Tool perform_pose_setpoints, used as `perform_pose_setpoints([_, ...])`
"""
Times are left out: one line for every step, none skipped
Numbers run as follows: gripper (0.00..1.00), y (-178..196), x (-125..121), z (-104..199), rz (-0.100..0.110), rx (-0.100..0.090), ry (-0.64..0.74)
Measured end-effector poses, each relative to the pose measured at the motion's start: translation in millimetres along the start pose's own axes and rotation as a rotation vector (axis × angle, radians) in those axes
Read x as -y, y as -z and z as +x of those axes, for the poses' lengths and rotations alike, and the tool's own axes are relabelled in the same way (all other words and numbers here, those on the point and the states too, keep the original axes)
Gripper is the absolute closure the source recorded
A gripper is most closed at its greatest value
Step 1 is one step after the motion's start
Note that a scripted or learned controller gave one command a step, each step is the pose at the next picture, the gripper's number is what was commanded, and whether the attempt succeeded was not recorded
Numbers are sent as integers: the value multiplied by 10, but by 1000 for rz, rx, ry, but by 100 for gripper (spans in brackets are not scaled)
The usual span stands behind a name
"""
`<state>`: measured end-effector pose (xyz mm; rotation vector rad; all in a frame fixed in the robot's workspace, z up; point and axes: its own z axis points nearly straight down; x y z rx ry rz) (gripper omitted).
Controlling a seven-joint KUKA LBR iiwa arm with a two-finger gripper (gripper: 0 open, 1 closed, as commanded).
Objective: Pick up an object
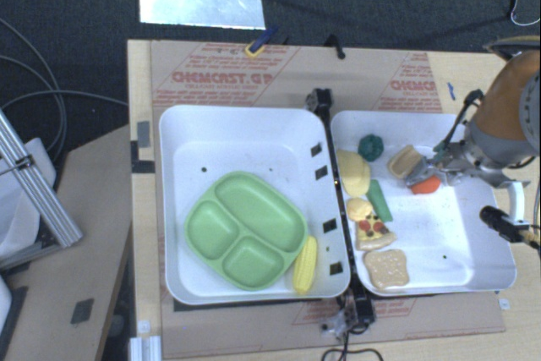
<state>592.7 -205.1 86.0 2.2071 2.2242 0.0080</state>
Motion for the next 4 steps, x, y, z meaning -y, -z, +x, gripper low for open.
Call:
perform_pose_setpoints([0, -17, -85, 495, 7, -4, 1])
perform_pose_setpoints([100, 95, -87, 461, 5, -1, 0])
perform_pose_setpoints([100, 1385, -243, 1099, -7, -3, 4])
perform_pose_setpoints([100, 1355, 29, 1640, 9, -5, 1])
